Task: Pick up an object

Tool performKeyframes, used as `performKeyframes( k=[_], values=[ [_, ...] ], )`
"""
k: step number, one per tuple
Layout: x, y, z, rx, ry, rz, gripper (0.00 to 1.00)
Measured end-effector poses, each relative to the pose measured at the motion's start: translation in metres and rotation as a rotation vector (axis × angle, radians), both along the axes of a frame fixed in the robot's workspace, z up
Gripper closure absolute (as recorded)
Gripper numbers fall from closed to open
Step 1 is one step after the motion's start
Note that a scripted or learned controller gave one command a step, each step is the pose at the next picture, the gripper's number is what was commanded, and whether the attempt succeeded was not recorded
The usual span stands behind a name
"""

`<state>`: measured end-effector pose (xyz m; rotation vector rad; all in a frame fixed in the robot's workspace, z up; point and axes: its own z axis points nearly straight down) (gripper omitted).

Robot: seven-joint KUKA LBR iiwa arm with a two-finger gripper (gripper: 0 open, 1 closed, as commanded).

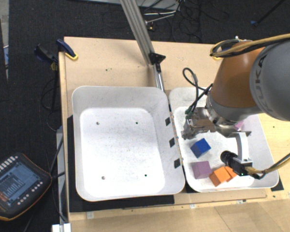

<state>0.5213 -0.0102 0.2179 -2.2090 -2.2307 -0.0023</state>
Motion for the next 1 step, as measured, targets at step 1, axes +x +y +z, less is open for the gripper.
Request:
performKeyframes(
  k=[1],
  values=[
    [-0.0049,0.0581,0.0155,0.0,-0.003,0.0,1.0]
  ],
)
